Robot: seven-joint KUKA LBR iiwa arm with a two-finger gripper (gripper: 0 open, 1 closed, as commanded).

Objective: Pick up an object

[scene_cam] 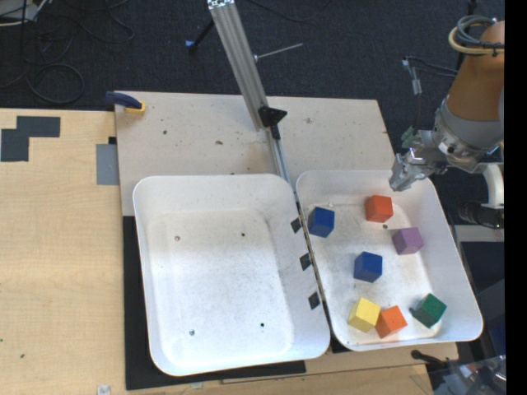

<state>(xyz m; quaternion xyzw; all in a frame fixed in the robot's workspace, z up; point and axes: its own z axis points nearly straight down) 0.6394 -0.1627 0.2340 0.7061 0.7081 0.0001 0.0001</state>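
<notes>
Several small cubes lie in the right bin (461,299). An orange cube (379,208) sits near the back, with a blue cube (321,220) to its left and a purple cube (407,239) to its right. A second blue cube (368,266) rests in the middle. Along the front sit a yellow cube (363,313), another orange cube (391,320) and a green cube (428,310). My gripper (402,175) hangs over the bin's back right rim, above and right of the rear orange cube, with nothing seen between its fingers.
The left bin (156,220) lies beside the right one, with black clips along the shared rim. A slanted aluminium bar (243,56) rises behind the bins. A small clamp (125,101) lies at the board's back left corner.
</notes>
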